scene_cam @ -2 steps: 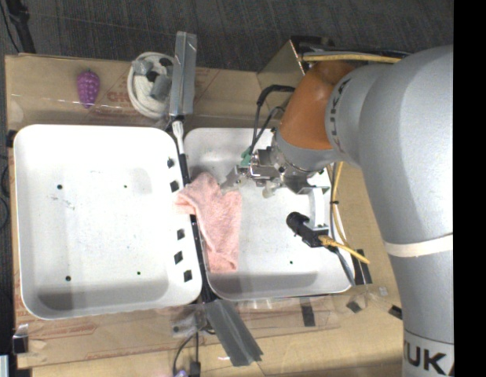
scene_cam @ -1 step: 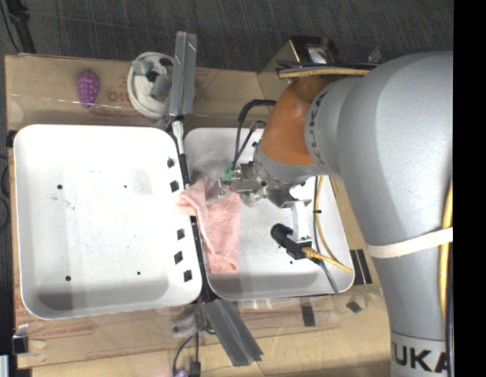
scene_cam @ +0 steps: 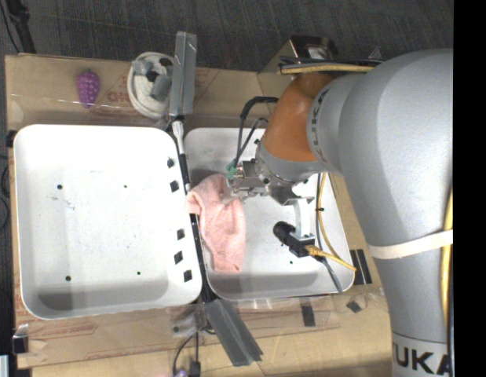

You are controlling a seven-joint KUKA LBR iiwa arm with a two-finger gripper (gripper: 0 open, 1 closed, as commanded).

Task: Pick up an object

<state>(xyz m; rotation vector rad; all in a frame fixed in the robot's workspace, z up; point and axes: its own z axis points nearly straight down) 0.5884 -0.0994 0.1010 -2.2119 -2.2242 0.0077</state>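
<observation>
A brown cardboard-topped table [scene_cam: 46, 81] carries two shallow white plastic bins with rounded corners, side by side. On the table at the far left lies a small purple bumpy object [scene_cam: 88, 86], shaped like a bunch of grapes. To its right sits a coil of white rope or cord [scene_cam: 147, 83]. The left bin [scene_cam: 93, 218] has a smooth, bare floor dotted with a few small dark holes. A grey metal bar [scene_cam: 182, 73] runs along the divide between the bins. In the right bin [scene_cam: 258, 285], a soft pink cloth [scene_cam: 221, 226] lies crumpled against the left wall, long and folded. The hand [scene_cam: 241, 176] sits at the cloth's far end, touching it; whether it is clenched or released cannot be told. The thick grey arm [scene_cam: 392, 171], with its orange band, covers the right side.
</observation>
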